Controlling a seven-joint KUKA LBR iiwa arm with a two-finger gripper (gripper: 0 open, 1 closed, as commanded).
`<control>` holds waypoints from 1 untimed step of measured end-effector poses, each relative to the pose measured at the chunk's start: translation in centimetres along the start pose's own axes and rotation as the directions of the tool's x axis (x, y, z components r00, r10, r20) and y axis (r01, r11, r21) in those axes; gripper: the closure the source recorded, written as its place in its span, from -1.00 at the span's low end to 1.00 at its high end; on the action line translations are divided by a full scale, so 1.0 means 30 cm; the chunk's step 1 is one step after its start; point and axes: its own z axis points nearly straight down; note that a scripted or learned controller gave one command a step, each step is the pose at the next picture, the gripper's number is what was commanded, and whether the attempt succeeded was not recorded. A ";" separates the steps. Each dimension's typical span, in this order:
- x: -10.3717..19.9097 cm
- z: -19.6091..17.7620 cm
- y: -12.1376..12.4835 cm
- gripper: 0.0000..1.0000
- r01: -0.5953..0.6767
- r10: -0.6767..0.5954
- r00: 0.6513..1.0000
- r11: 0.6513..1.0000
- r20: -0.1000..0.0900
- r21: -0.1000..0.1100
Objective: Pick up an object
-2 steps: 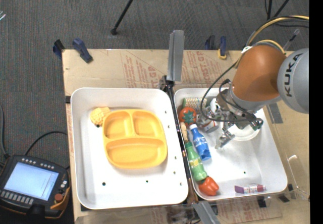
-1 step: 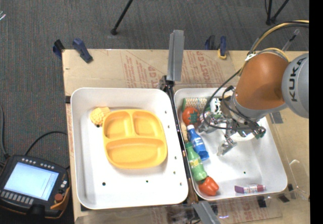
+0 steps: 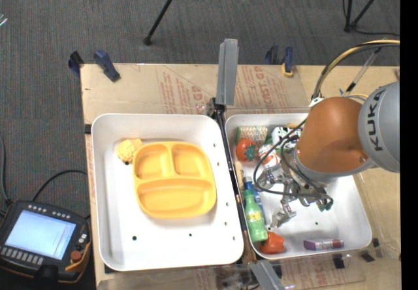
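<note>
Left white bin (image 3: 111, 151): one yellow three-compartment plastic tray (image 3: 174, 179), one yellow knobbly toy (image 3: 128, 148) at its corner. Right white bin (image 3: 356, 217): one green plastic bottle (image 3: 254, 217) along left wall, likely light, stiff, slick; best gripped mid-body. Claw (image 3: 287, 210) just beside it, spread, holding nothing.
</note>
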 end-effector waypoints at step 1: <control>-0.166 0.003 -0.057 -1.00 0.334 -0.334 0.943 0.943 -0.001 -0.001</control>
